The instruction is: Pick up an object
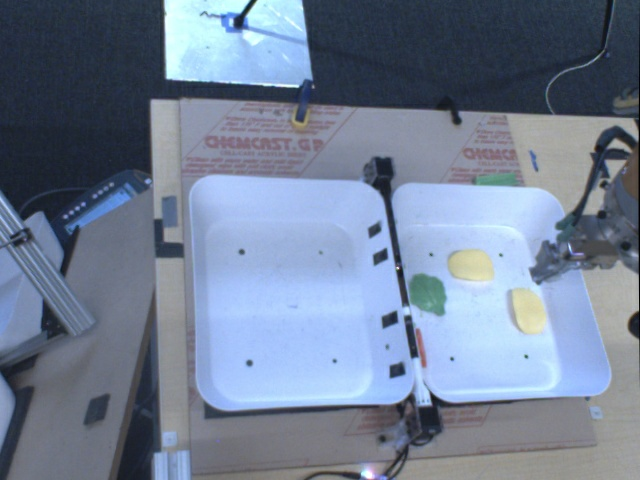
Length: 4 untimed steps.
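Three small objects lie in the right bin. A yellow oval piece rests near the middle, a second yellow piece lies to its lower right, and a green piece sits close to the divider. My gripper hangs over the bin's right rim, just above and right of the second yellow piece, with nothing visibly between its tips.
The left bin stands beside the right one, joined by a black clipped divider. A green tag lies on the board behind the right bin. A shiny metal sheet sits at the back left.
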### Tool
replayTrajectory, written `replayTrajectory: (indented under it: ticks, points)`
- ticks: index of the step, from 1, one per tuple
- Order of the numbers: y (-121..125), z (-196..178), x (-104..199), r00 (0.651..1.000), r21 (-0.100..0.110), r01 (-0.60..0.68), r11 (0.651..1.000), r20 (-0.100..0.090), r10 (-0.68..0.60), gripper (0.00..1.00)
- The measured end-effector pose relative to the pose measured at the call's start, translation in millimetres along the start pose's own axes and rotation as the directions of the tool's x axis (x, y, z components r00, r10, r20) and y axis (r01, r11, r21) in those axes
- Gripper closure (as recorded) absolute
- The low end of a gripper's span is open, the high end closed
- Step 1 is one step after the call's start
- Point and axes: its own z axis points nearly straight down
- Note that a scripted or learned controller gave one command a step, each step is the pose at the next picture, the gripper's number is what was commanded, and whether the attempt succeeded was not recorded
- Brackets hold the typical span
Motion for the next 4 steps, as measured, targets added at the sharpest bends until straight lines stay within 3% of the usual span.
replayTrajectory:
  ticks: [1, 2, 3, 4]
  points:
    - [6.5, -213.8, 8.1, 1.0, -0.026, -0.003, 1.0, 0.008, 0.003, 1.0]
    - [62.2, -238.3, 0.7, 1.0, -0.012, -0.004, 1.0, 0.007, 0.004, 1.0]
    - [6.9, -113.6, 20.0, 1.0, 0.007, -0.009, 1.0, 0.0, 0.009, 1.0]
    - [22.7, -243.8, 39.7, 1.0, -0.021, -0.002, 1.0, 0.006, 0.002, 1.0]
